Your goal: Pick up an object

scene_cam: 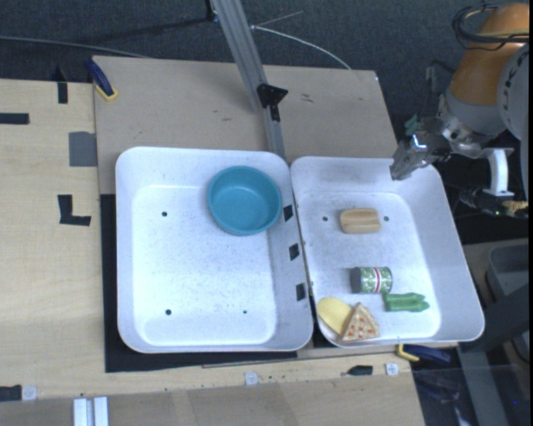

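Gripper [410, 164]: you see it above the right white bin's [444, 204] far right corner; finger state you cannot tell.
Tan bread-shaped block [360, 221]: right bin, open floor around.
Blue round bowl [243, 200]: left white bin [142, 264], far edge.

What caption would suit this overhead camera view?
Grey robot arm's gripper hovers at the right white bin's far corner; a round blue bowl sits in the left.

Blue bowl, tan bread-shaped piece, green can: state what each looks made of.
Blue bowl: likely plastic, one even colour with a smooth, slightly matte surface.
Tan bread-shaped piece: probably toy plastic or foam; flat uniform tan, rounded edges, too small to settle.
Green can: cylinder with a printed label and pale end; metal or plastic, unclear at this size.
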`<action>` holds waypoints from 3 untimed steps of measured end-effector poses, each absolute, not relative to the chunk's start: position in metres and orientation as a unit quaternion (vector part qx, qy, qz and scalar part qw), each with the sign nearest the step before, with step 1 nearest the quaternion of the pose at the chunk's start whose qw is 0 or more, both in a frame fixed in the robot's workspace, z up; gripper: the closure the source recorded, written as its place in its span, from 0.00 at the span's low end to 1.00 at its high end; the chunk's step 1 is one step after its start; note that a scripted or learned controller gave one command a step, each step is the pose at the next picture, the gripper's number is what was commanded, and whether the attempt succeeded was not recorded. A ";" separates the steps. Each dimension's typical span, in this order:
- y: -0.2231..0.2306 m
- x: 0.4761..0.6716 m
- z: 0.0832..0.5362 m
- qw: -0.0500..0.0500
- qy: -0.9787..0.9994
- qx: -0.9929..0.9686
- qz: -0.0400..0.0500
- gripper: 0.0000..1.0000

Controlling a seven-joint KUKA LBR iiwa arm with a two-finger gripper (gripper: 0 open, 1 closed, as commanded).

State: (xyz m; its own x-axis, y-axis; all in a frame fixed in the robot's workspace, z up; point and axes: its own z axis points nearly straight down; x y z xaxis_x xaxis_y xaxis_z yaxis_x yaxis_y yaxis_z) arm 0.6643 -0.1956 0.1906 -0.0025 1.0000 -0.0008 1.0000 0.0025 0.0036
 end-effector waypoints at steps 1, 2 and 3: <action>-0.195 0.665 0.212 0.001 0.708 0.707 0.000 1.00; -0.144 0.655 0.218 -0.001 0.709 0.705 0.000 1.00; -0.092 0.643 0.218 -0.001 0.709 0.705 0.000 1.00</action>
State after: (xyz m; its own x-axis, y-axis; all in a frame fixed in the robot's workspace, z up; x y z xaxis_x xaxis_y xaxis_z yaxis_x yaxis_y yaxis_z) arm 0.6432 -0.0917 0.2183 -0.0061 1.0000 0.0019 1.0000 0.0061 -0.0023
